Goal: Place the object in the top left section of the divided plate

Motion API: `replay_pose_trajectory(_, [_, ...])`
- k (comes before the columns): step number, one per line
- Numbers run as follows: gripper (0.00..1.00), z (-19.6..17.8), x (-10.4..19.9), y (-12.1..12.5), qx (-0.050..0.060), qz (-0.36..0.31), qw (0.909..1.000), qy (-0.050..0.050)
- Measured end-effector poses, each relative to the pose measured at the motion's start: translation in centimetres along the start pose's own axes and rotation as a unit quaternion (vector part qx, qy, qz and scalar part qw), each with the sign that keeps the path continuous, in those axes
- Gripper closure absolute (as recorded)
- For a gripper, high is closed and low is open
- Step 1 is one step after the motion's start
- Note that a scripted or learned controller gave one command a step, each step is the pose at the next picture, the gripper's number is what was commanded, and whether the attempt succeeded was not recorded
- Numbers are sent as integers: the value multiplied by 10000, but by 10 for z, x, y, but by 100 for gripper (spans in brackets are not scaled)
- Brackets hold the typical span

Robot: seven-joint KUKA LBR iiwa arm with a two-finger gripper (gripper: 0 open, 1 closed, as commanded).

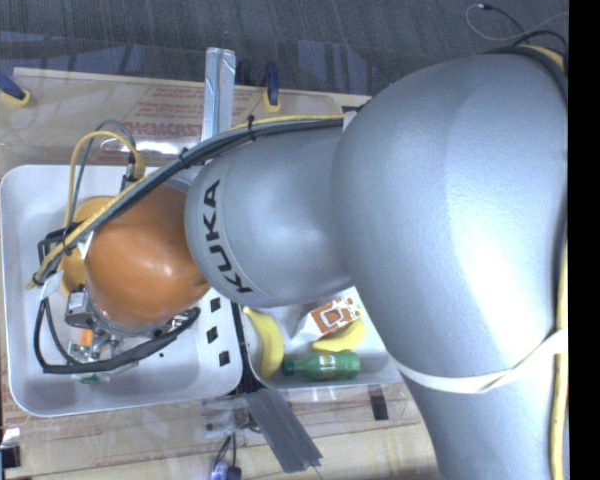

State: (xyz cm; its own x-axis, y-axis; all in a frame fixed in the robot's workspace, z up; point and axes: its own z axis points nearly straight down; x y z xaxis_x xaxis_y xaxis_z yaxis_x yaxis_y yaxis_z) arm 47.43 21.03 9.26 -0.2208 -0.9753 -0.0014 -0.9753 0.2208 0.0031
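Observation:
My grey arm point(400, 218) reaches across from the right and covers most of both bins. Its orange band point(140, 263) hangs over the left white bin point(20, 298). Below the band, the gripper point(85, 340) points down into that bin, wrapped in black and yellow cables. In the strip of the right bin point(380, 363) that shows under the arm lie a yellow banana-shaped piece point(268, 340), a green bottle point(322, 366) on its side, a small orange and white item point(336, 314) and another yellow piece point(342, 336).
A bare white patch of the left bin's floor point(170, 373) lies near its front wall. A metal bracket point(280, 430) sticks out at the bench's front edge between the bins. An upright metal post point(219, 93) stands behind the left bin.

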Motion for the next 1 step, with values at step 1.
replay_pose_trajectory(1, [100, 0, -5, 1, -3, 612, 9981, -1])
